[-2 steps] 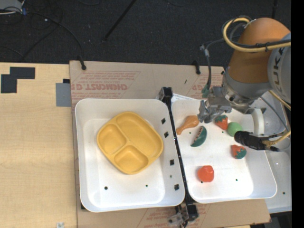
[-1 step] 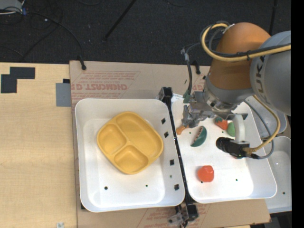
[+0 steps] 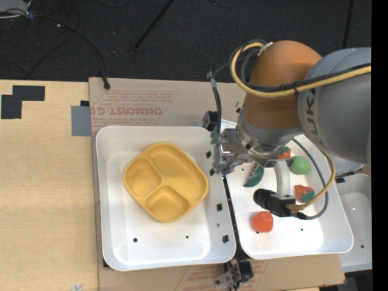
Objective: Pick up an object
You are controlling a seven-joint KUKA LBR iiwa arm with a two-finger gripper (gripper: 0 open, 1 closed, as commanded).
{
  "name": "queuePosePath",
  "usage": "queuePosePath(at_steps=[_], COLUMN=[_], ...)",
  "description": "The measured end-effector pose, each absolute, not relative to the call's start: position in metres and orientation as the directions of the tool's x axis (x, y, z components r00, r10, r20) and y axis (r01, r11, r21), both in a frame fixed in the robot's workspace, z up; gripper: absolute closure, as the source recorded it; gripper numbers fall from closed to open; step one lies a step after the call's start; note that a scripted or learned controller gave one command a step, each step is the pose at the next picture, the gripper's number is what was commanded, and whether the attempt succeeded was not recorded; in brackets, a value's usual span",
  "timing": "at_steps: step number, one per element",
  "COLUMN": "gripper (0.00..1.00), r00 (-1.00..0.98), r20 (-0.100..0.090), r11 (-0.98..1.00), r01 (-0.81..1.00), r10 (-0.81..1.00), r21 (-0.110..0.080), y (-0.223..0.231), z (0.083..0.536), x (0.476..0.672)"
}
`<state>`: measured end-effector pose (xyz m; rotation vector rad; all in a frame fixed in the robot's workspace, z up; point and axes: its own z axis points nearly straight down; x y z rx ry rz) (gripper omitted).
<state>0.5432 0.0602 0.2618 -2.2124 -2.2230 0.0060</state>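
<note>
My gripper (image 3: 225,157) hangs under the orange band of the arm, low over the left edge of the right bin (image 3: 303,242), by the divide between the two bins. Several small things lie in that bin. A teal curved piece (image 3: 256,175) is just right of the gripper. A red-orange round thing (image 3: 262,222) rests nearer the front. Farther right are a green ball (image 3: 299,164) and an orange and teal piece (image 3: 304,193). A small orange thing (image 3: 284,154) peeks out from under the arm. I see nothing held by the gripper.
The left bin (image 3: 115,235) holds a yellow divided plate (image 3: 165,180). Cardboard lies under both bins, with a wooden bench top to the left. The bulky arm covers the rear half of the right bin.
</note>
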Motion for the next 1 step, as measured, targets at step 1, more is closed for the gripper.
queuePosePath(at_steps=[1], gripper=[1.0], r00=[-0.005], r20=[0.001], r11=[0.005], r01=[1.0], r10=[1.0], r21=[-0.008], y=[0.1097], z=[0.239], x=[0.516])
